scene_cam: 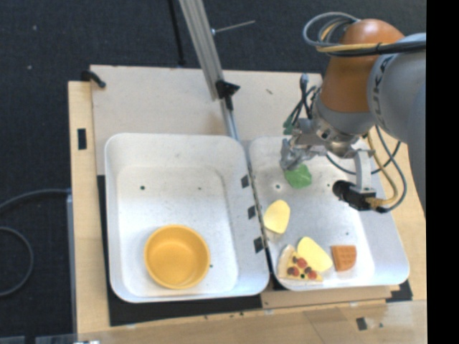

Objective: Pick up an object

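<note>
My gripper (295, 159) hangs over the far left part of the right bin (380, 228), under the grey arm with its orange band. A small green object (299, 176) lies directly beneath the gripper's tip, touching or nearly touching it; whether it is gripped is not clear from this angle. Nearer the front of the same bin lie a pale yellow piece (277, 216), a yellow wedge (314, 254), a flat piece with red dots (298, 267) and an orange block (344, 257).
The left bin (172, 163) holds a yellow bowl (176, 256) at its front. A slanted aluminium pole (204, 45) comes down from the top to the gap between the bins. Cables and a black connector (353, 193) hang beside the wrist.
</note>
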Controlling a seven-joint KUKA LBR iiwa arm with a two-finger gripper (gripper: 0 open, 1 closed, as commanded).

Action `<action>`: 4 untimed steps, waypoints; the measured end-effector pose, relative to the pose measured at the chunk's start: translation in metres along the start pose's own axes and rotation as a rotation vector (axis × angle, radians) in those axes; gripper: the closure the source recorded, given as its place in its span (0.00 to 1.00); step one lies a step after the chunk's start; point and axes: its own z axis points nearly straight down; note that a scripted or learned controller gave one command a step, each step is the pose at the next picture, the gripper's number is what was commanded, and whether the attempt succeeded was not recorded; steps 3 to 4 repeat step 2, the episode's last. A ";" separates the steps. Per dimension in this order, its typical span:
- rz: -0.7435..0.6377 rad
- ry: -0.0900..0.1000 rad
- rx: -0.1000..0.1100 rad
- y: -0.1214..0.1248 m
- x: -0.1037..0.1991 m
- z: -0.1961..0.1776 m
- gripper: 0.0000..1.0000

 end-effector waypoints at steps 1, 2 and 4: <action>0.001 -0.001 0.000 -0.009 0.052 0.003 1.00; 0.000 0.000 0.000 -0.036 0.102 -0.005 1.00; 0.000 0.000 0.000 -0.036 0.102 -0.005 1.00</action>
